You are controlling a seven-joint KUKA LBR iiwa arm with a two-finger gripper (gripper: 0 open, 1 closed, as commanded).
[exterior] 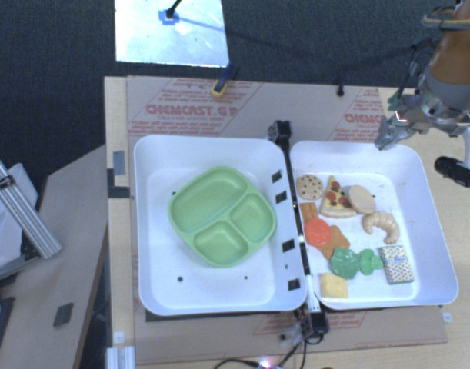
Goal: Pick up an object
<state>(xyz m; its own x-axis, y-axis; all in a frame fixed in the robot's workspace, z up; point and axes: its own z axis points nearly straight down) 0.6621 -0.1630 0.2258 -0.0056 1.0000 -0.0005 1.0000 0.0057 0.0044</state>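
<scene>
Your hand (pixel 388 135) is hovering at the right bin's (pixel 427 177) upper edge; I cannot tell its state. The toy foods (pixel 350 229) are lying below-left of it.

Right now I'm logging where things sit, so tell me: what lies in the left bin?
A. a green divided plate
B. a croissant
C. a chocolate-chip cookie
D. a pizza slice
A: the green divided plate sits alone in the left bin, while the croissant, pizza slice and cookie lie in the right bin.
</scene>
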